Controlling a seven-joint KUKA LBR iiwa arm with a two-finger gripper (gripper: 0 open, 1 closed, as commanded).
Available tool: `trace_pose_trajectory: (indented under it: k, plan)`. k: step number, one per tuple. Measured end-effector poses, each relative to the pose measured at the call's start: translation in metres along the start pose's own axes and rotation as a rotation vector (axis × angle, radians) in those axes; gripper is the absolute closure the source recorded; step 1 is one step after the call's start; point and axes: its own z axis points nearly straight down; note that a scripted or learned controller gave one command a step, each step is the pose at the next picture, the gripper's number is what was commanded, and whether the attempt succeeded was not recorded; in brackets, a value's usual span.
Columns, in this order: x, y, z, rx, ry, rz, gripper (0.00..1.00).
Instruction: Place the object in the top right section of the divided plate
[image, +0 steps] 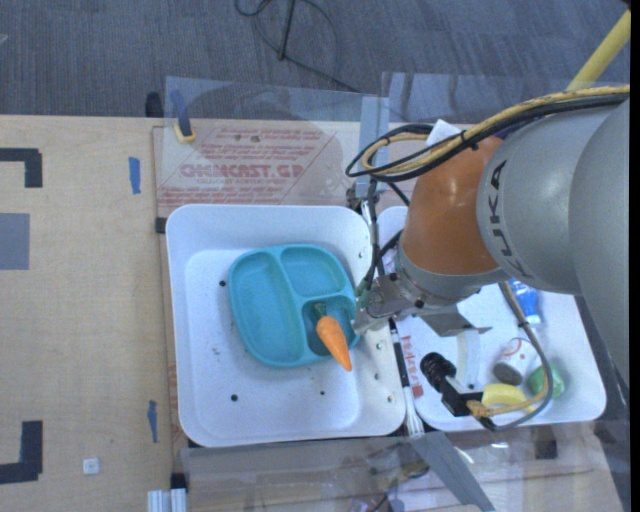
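Note:
A blue divided plate (268, 305) lies in the left white bin (200, 250). It has one large section on the left and two smaller ones on the right. An orange carrot (335, 343) rests tilted at the plate's lower right section, its tip poking out over the rim toward the bin floor. My gripper (362, 305) hangs just right of and above the carrot, at the plate's right edge, mostly hidden under the wrist. The top right section (310, 268) holds nothing.
The right bin (585, 400) holds a blue item (525, 300), a white piece (468, 352), a grey lump (508, 372), a green thing (547, 380) and a yellow thing (503, 397). A thin red-and-black pen (400, 358) lies along the ridge between the bins.

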Motion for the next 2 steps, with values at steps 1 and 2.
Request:
trace_pose_trajectory:
  k: [1, 2]
  plan:
    - [-0.0007, 0.0009, -0.0104, -0.003, -0.001, 0.0, 1.0]
    - [-0.0005, 0.0006, -0.0095, -0.001, -0.001, 0.0, 0.0]
